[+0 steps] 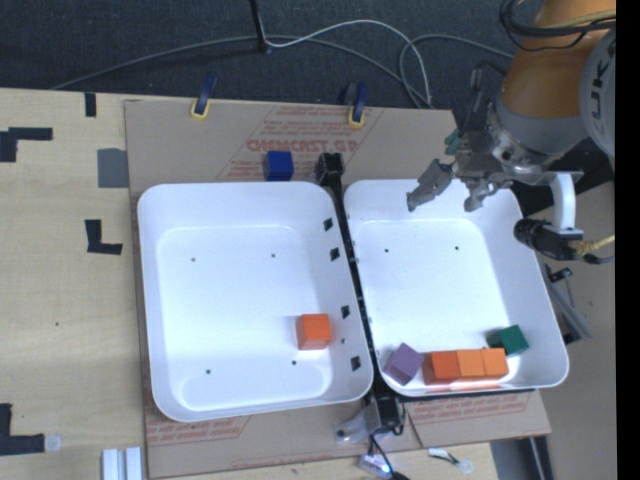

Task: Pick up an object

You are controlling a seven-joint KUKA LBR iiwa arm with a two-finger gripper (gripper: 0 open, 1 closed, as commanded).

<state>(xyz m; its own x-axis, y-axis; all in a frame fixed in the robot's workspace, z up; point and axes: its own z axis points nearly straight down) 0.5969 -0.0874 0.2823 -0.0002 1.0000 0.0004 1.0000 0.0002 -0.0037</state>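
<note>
My gripper [447,197] hangs over the far edge of the right bin [440,268], fingers spread open with nothing between them. Along the right bin's near wall lie a purple block [403,363], a long orange block [465,366] and a green block [512,340]. A small orange cube [314,331] sits in the left bin [220,268], near its front right. All these objects lie well below and in front of the gripper.
A blue cube [279,165] rests on the cardboard behind the left bin. Black clips [330,168] join the bins along the middle seam. Cables run across the dark floor behind the bench. Yellow-blue clamps [204,98] hold the cardboard's far edge.
</note>
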